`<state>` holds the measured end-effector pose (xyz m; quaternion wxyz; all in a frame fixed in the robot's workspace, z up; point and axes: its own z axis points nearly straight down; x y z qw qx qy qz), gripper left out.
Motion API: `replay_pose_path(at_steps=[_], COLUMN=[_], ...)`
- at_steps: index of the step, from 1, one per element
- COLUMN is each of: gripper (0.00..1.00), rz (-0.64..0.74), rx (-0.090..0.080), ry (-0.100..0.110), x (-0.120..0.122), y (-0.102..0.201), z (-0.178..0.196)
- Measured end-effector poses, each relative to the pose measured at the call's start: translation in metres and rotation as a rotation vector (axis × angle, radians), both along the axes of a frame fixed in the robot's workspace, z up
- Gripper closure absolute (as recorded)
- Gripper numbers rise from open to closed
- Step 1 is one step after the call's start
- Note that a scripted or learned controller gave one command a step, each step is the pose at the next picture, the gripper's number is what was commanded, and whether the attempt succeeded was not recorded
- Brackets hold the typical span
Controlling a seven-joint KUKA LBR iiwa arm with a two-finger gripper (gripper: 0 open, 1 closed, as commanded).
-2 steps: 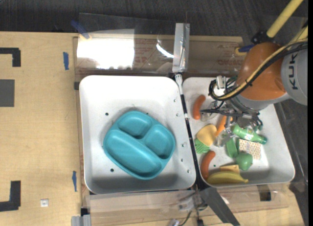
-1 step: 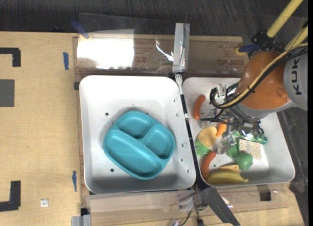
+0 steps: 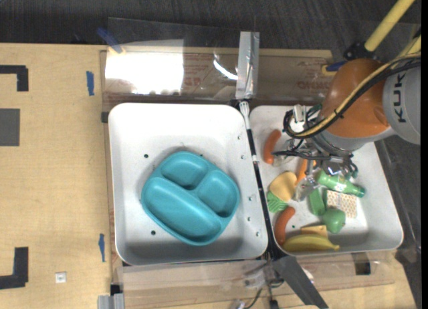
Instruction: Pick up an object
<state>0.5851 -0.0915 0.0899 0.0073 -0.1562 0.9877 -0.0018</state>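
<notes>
Arm reached into right bin (image 3: 386,217) from the right; gripper (image 3: 326,167) sat low among toy food, just above a green bottle-shaped piece (image 3: 340,184). Grip state could not be told. Banana (image 3: 311,241) lay at near wall. Left bin (image 3: 127,134) held teal divided plate (image 3: 190,196).
</notes>
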Motion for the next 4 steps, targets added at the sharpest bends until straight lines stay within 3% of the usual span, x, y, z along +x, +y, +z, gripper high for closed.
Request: replay_pose_path(at_steps=[1,2,3,4], gripper=[0.0,1.0,1.0,0.0], rz=[-0.116,-0.115,-0.145,-0.146], rx=[0.004,0.003,0.001,0.003], ry=[-0.001,-0.015,-0.003,0.009], x=[-0.027,-0.023,-0.064,-0.067], y=[-0.003,-0.002,0.007,0.007], z=[0.0,0.014,0.141,0.135])
